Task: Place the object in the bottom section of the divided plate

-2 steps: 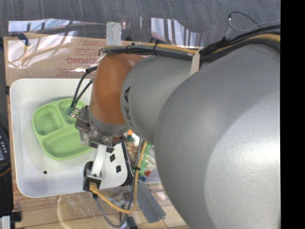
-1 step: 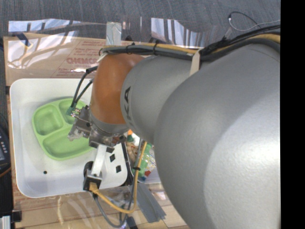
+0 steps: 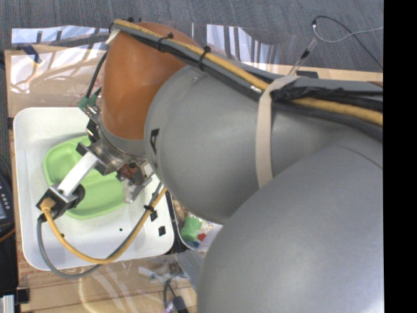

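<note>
A lime green divided plate [image 3: 63,163] lies in the left white bin [image 3: 29,240]. My gripper [image 3: 128,175] hangs over the plate's right part, and the arm's wrist and orange band hide most of it. A white bracket with a black end [image 3: 62,194] sticks out from the wrist over the plate's lower left rim. The plate's dividers and whatever lies on it under the wrist are hidden. No object can be made out at the gripper.
A yellow cable [image 3: 98,253] loops from the bracket across the left bin's lower floor. In the right bin [image 3: 179,243] a small green object [image 3: 192,229] and some colourful bits peek out under the arm. The grey arm [image 3: 273,175] covers the right bin and the bench's right side.
</note>
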